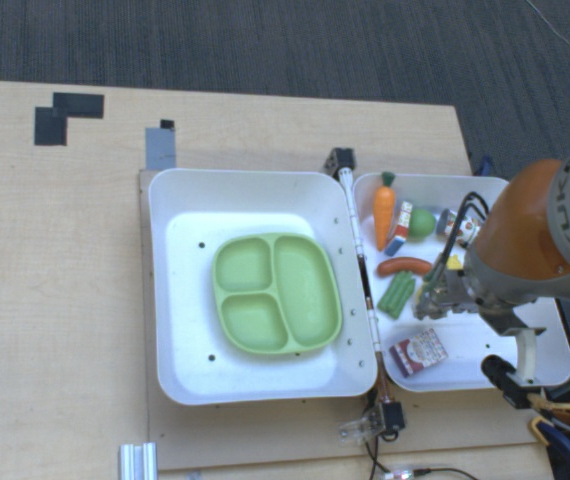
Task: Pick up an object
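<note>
One two-finger gripper (433, 301), its grip state hidden from you, hung just right of the green ridged toy pickle (398, 294), which lay slanted lengthwise.

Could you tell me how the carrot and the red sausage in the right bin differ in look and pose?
The carrot is orange with a green top, while the red sausage is one plain red colour. The carrot lies lengthwise up the picture near the bin's far edge; the sausage lies crosswise, nearer the middle. The carrot tapers and looks thicker; the sausage is slim and even. Both are small elongated toy foods lying flat in the right bin.
</note>
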### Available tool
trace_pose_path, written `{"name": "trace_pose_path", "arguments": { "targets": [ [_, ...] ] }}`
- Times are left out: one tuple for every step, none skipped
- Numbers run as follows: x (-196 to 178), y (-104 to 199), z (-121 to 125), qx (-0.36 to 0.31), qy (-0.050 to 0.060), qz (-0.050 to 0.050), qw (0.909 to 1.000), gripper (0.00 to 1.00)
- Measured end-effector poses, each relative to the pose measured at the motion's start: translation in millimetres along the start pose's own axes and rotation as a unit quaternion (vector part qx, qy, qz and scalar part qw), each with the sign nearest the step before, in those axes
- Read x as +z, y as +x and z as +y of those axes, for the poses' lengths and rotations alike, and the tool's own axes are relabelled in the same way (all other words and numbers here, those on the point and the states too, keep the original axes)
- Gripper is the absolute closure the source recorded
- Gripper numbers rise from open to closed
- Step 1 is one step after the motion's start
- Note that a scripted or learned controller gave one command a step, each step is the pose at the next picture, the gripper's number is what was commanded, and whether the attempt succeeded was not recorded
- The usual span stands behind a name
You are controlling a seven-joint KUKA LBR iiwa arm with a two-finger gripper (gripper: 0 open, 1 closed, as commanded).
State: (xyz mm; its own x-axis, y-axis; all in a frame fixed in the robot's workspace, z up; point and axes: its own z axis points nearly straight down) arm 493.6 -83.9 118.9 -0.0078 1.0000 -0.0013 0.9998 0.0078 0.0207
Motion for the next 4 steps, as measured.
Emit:
{"name": "trace_pose_path", "arguments": {
  "targets": [
    [0,0,0,0.0,0.0,0.0,1.0,0.0],
    [32,1,-6,0.004,0.007,0.0,1.0,0.0],
    [21,2,-3,0.003,0.004,0.0,1.0,1.0],
    [21,2,-3,0.003,0.004,0.0,1.0,0.0]
  ]
}}
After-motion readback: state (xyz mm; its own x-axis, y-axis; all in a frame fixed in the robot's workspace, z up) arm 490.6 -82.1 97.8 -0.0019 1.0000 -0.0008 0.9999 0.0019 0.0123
